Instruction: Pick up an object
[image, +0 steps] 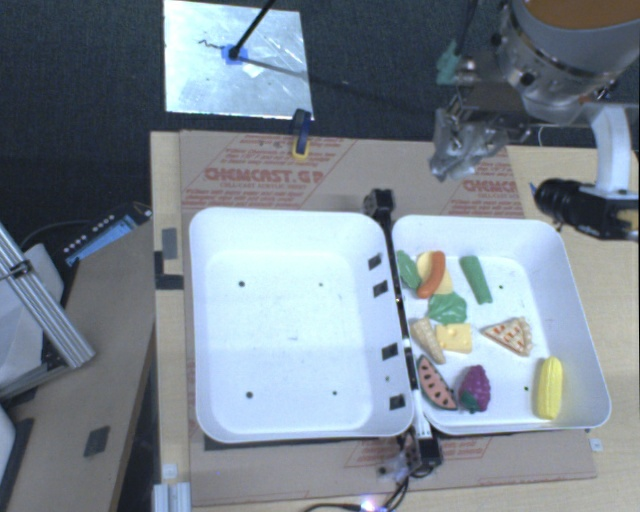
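The right bin (560, 262) holds several toy foods. A green bean (475, 279) lies near its back, with a carrot (432, 279) and an orange-yellow fruit (432, 264) to its left. A pizza slice (508, 335) sits mid-bin, a corn cob (548, 386) at the front right, purple grapes (474, 387) and a watermelon slice (435, 384) at the front left. A yellow cheese block (455, 338) and green leaf (446, 308) lie in between. My gripper (462, 160) hangs high above the bench, behind the right bin's back edge, with nothing in it.
The left bin (290, 320) lies beside the right one, joined by a black-clipped divider (395, 300). A yellow and blue clamp (300, 135) sits on the cardboard behind it. A shiny metal sheet (235, 60) lies further back.
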